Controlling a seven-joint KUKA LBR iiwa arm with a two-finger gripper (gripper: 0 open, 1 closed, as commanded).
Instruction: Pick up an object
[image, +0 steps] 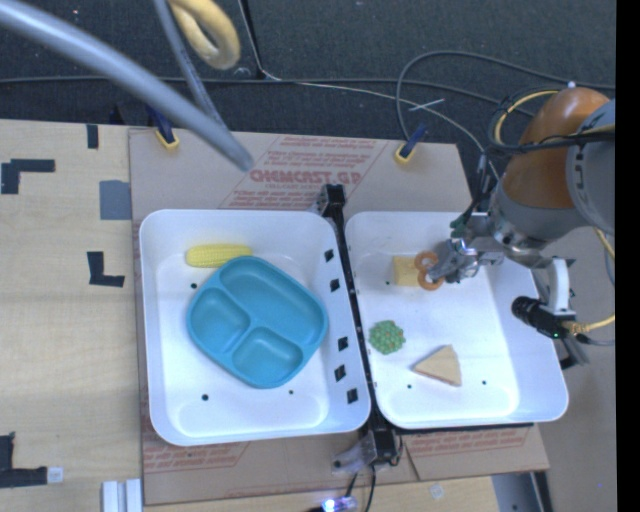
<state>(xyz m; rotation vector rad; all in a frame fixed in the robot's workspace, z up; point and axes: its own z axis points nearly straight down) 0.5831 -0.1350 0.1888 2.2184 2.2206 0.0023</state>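
My gripper (450, 262) reaches in from the right and hangs low over the upper part of the right bin (500, 330). Its tip touches or overlaps an orange ring (428, 272), which lies against a pale yellow block (404, 270). I cannot tell whether the ring is held. Nearer the front of the same bin lie a green broccoli floret (386, 337) and a tan bread wedge (438, 365), both apart from the gripper.
The left bin (165, 300) holds a blue divided plate (258, 320) and a yellow corn cob (218, 255) behind it. A black divider (343, 300) separates the bins. Cables run along the bench's back edge. The arm's body (545, 190) overhangs the right bin's far right corner.
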